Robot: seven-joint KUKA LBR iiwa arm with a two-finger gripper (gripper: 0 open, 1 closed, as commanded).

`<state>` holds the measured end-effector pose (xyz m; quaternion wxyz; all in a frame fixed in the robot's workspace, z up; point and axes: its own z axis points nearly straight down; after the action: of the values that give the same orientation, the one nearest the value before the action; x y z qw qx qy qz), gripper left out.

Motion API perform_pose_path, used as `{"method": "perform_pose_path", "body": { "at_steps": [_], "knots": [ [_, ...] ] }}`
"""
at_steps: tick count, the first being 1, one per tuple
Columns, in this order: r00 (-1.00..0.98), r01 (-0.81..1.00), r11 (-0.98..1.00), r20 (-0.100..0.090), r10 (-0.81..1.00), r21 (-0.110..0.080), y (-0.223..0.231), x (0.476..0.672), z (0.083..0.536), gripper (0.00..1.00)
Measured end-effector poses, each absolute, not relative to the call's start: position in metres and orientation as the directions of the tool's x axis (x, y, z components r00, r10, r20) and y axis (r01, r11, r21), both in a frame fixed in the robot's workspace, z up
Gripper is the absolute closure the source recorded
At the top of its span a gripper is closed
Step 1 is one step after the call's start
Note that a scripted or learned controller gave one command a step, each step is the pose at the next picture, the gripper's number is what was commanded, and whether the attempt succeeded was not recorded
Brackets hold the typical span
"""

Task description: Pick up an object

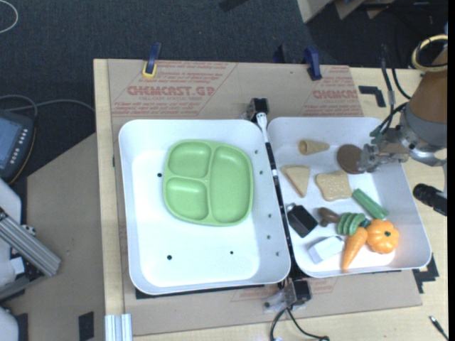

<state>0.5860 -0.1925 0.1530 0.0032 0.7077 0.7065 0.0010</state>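
A carrot [353, 249] and a small orange pumpkin [382, 236] are seen lowest in the right bin [419, 222], at its near edge. Beside the carrot lie a white block [327, 249], a black block [301, 219] and a green piece [368, 203]. Farther back in that bin, bread slices [333, 185], a cone [313, 146] and a brown disc [348, 158] are laid. The gripper [375, 156] is held just beside the brown disc; whether it is open or closed cannot be told. Nothing appears lifted, so picking is judged undone. A green divided plate [208, 182] sits in the left bin [135, 212]. "CHEMCAST" is printed on the board [213, 91].
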Motion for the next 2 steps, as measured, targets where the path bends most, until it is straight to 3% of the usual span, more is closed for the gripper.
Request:
{"method": "perform_pose_path", "body": {
  "at_steps": [1, 2],
  "knots": [
    [-0.002, 1.0, 0.002, -0.004, 1.0, 0.01, -0.188, 0.595, 0.214, 1.0],
    [-0.001, 1.0, 0.001, -0.002, 1.0, 0.005, -0.189, 0.596, 0.226, 1.0]
  ]
}}
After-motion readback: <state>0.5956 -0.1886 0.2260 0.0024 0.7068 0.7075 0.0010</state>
